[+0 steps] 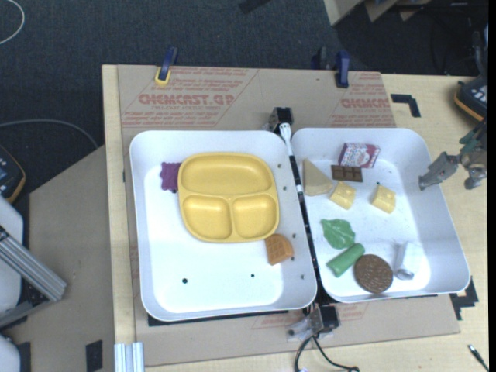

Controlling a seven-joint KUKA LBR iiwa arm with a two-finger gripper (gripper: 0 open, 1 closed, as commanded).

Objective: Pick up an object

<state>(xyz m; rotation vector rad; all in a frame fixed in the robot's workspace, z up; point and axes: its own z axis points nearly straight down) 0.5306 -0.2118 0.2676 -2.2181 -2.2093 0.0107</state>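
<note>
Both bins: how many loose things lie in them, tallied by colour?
Yellow: 3, tray, two cubes
Green: 2, leaf, pod
Brown: 3, waffle, cookie, chocolate
Purple: 1, scrap
Cream: 1, wedge
Pink-white: 1, packet
Grey: 1, piece
Total: 12

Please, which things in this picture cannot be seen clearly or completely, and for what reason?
- Purple object in the left bin: partly hidden behind the yellow divided tray; its shape cannot be told.
- Gripper: at the right edge of the camera view, small and blurred.
- Pink and white packet in the right bin: print too small to read.
- Small grey piece beside the brown round disc: too small to identify.
</note>
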